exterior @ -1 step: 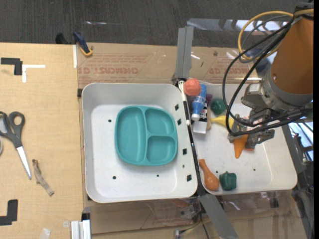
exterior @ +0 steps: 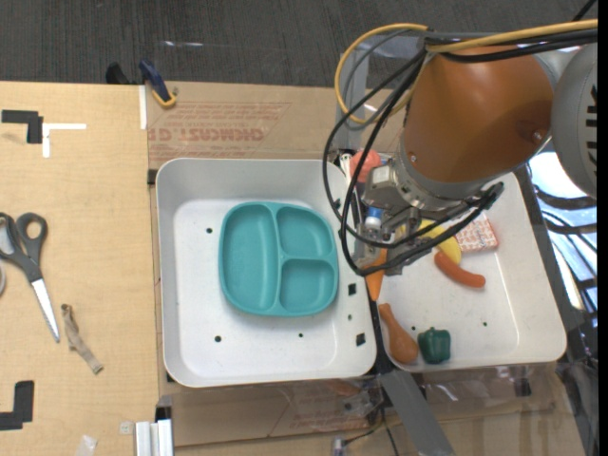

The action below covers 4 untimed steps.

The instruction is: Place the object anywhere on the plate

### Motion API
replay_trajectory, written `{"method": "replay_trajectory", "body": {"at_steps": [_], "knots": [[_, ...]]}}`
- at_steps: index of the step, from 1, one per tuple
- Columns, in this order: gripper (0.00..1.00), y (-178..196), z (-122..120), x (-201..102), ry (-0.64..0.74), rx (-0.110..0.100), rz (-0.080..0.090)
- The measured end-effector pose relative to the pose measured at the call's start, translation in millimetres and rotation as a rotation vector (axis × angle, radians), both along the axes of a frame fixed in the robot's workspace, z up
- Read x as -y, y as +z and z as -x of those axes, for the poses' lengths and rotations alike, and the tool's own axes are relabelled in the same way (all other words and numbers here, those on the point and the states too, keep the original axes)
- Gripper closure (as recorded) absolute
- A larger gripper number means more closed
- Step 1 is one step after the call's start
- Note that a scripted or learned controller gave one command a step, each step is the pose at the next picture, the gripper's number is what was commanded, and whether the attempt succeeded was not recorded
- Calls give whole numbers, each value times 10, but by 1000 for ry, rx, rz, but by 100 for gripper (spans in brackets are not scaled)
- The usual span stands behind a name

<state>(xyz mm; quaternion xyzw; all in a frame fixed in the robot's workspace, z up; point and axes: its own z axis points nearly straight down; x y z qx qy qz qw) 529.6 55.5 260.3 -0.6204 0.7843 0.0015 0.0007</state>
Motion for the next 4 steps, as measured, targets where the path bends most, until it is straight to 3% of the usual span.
{"method": "replay_trajectory", "body": {"at_steps": [1, 2, 3, 4], "knots": [[100, 31, -580, -222, 67, 3, -1], [100, 40, -154, -481, 48, 3, 0], [0, 29, -152, -479, 47, 1, 0], [0, 1188, -632, -143, 240, 4, -1]]}}
